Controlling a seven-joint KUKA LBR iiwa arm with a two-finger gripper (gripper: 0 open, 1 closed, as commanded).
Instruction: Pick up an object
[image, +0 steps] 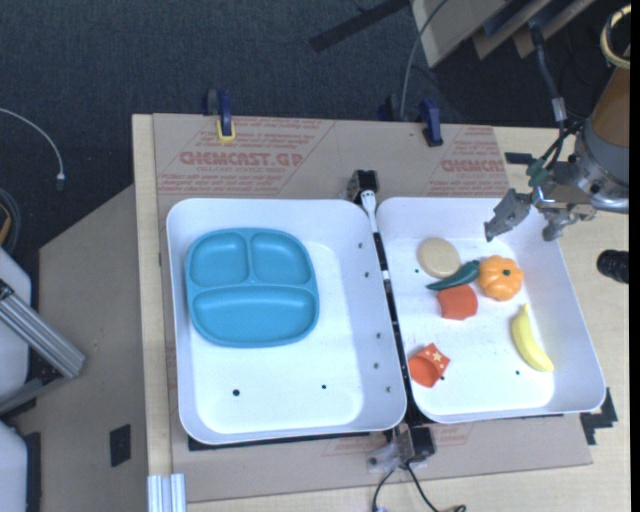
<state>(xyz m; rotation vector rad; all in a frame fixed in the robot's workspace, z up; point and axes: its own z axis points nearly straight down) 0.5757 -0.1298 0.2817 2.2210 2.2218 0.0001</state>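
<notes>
Your hand (527, 222) hangs spread wide, holding nothing, over the right bin's (570, 395) far edge. Beneath it lie a pumpkin (500, 278), banana (530, 340) and cream-coloured disc (438, 256), all untouched.

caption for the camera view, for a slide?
Open claw above right bin of toy food; blue plate in left bin.

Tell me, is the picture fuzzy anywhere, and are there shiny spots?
Camera view: the whole picture is a little soft; the gripper looks blurrier than the banana and the blue plate; the white bins are brightly lit, with faint shadows under the toys.
</notes>
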